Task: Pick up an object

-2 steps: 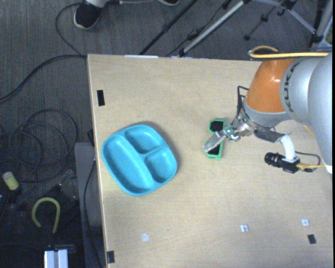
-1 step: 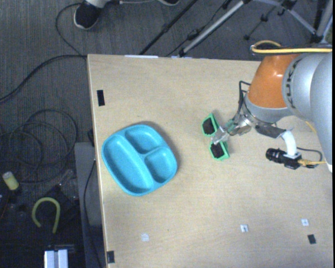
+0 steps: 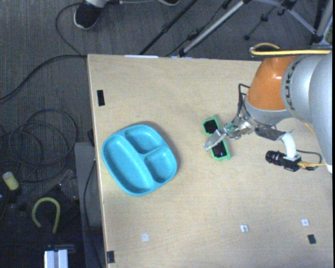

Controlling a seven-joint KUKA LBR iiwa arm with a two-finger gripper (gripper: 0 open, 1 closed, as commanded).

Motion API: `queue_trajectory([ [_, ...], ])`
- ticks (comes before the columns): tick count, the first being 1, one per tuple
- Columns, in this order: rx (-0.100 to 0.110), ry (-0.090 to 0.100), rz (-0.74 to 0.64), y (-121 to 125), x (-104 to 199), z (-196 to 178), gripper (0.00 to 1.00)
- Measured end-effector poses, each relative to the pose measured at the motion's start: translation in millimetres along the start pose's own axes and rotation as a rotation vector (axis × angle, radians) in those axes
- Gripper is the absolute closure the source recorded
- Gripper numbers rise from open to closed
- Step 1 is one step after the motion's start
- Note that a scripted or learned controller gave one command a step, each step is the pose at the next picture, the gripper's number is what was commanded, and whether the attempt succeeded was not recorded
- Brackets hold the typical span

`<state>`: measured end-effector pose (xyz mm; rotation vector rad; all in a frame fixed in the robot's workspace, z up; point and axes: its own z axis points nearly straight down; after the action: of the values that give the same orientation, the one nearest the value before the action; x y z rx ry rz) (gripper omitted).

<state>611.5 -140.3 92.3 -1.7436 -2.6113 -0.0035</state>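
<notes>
A light blue divided plate (image 3: 139, 158) with three compartments lies flat on the left part of the tan bench top (image 3: 212, 216). My gripper (image 3: 215, 138) hovers low over the bench, a short way to the right of the plate and apart from it. Its two green-and-black fingertips (image 3: 211, 126) stand spread, and I see only bare bench between them. The grey arm with its orange band (image 3: 271, 88) reaches in from the right.
A small black cylinder on a cable (image 3: 282, 158) hangs off the arm to the gripper's right. The bench's left edge (image 3: 95, 166) drops to a floor with cables. Stand legs (image 3: 223, 15) and a person's shoes (image 3: 89, 13) lie beyond the far edge.
</notes>
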Motion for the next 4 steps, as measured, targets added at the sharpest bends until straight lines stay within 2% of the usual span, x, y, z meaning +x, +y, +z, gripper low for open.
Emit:
queue_trajectory([
  [1,-0.001,0.002,0.0,0.8,0.9,-8.8,1.0],
  [2,-0.001,0.002,0.0,0.8,0.9,-8.7,0.0],
  [3,0.002,-0.003,-0.129,-2.3,17.6,8.9,0.0],
  [4,-0.009,-0.005,-0.129,1.9,17.9,-5.2,1.0],
])
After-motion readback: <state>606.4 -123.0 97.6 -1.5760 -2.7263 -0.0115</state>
